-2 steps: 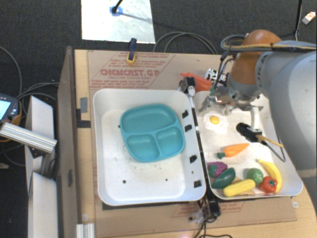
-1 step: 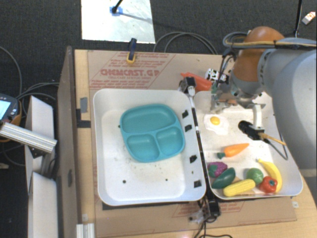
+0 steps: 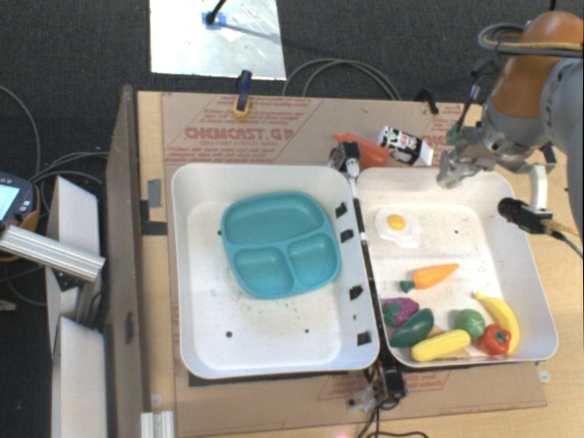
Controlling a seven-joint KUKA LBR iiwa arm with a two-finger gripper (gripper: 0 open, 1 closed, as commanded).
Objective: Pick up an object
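Toy foods lie in the right bin (image 3: 534, 272): fried egg (image 3: 396, 225), carrot (image 3: 432, 276), banana (image 3: 500, 318), corn (image 3: 440, 345), tomato (image 3: 494, 338). The gripper (image 3: 453, 173) hangs above that bin's far rim; its grasp state cannot be determined. The left bin (image 3: 196, 272) contains 1 teal divided plate (image 3: 278, 244).

The grey arm (image 3: 529, 108) wears an orange band, with black cables along its wrist.
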